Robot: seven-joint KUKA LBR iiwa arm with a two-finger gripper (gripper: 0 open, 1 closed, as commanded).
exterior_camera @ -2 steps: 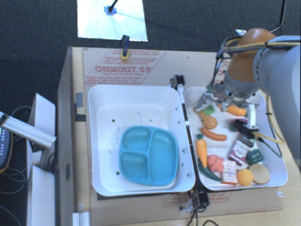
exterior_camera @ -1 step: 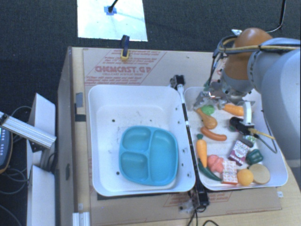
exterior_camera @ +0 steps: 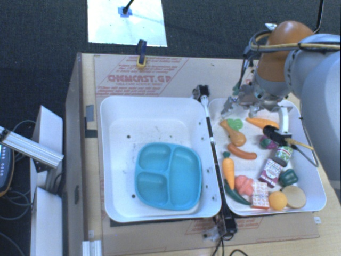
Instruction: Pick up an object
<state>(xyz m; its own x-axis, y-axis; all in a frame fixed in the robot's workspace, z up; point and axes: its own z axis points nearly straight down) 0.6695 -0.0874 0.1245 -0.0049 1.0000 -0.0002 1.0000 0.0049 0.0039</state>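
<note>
Claw (exterior_camera: 250,106) hovers over far end of right bin (exterior_camera: 319,193), above toy food; cannot tell its state. Placement suggests approach, nothing gripped.

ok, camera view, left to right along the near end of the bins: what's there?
blue divided plate → carrot → pink toy → small red-and-white carton → orange ball → tan disc

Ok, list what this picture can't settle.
- Gripper: in the camera view, too blurred to tell whether it grips anything.
- Arm: cut off by the right edge.
- Labels on the bottle and packets: too small to read.
</note>
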